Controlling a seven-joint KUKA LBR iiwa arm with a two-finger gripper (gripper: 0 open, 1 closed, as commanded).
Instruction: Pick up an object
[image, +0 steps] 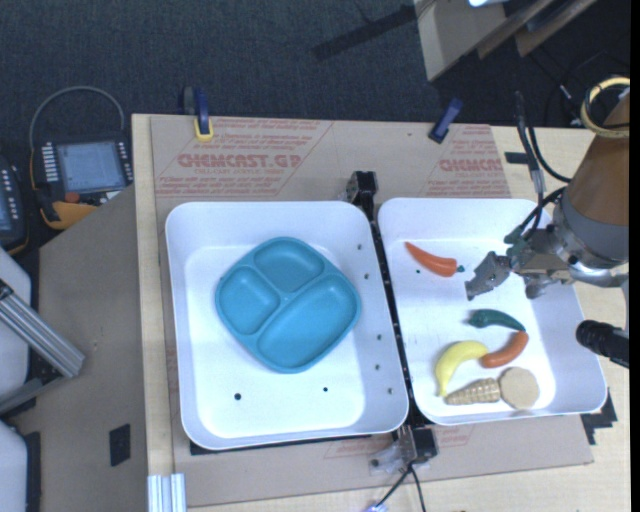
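Gripper (497, 273) hangs open and empty over the right bin (560, 405); toys crowd its near edge, so it'll probably nudge the green pepper (497, 319) instead of grabbing.

"CHEMCAST GP" printed on bench board (240, 158)

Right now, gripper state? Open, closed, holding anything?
Gripper: above the right bin, between the orange pepper and the green pepper. Open or closed cannot be told; nothing visibly held.
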